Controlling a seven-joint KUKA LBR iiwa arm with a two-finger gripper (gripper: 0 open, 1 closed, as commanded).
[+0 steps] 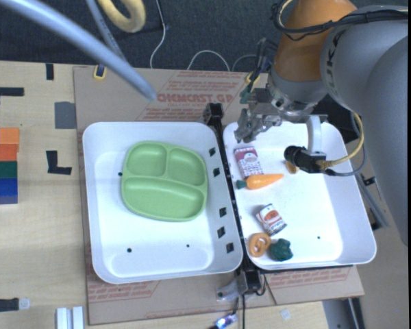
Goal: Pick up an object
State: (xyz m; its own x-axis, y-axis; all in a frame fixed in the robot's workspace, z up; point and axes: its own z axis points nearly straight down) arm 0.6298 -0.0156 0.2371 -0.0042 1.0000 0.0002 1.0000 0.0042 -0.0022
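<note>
Approach step, judged: end effector [250,130] sits low over the right bin's [342,204] upper-left corner, just above the red-and-white packet [248,161] beside the carrot [264,181]; its opening cannot be told; next move calls for descending squarely onto the packet.

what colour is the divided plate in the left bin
Light green. The divided plate shows plainly in the camera view, lying in the left bin.

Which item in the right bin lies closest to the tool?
The red-and-white carton, directly under the tool; the carrot and the can lie farther down.
</note>
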